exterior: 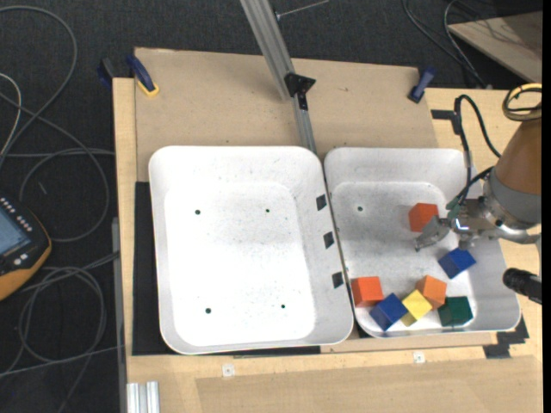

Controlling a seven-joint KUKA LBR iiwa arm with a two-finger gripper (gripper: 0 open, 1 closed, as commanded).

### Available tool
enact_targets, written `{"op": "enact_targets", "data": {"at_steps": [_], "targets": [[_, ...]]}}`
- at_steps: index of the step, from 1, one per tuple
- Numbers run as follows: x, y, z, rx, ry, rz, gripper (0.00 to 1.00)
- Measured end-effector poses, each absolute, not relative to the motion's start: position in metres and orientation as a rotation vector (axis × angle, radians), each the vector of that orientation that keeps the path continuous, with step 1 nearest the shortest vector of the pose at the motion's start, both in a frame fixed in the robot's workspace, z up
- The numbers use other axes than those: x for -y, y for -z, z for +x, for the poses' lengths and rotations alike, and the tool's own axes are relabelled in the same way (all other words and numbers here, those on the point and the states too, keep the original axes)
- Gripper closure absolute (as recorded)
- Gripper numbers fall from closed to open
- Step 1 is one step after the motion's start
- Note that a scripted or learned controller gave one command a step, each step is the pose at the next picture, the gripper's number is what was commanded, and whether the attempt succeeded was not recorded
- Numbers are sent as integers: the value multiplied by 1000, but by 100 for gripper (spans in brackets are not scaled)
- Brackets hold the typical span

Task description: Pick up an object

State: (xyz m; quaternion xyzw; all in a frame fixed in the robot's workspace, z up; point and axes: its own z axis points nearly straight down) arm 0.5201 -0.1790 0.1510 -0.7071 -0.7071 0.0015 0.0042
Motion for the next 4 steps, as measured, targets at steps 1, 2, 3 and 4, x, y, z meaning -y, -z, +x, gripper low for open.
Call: {"op": "enact_targets", "data": {"at_steps": [1,2,3,4], "targets": [[182,-109,528,2240,16,-2239,0],[179,-112,522,2224,4,-2223,100],[172,-166,532,2228,6,-2223,100],[180,-217,527,2227,5,-2225,100]]}}
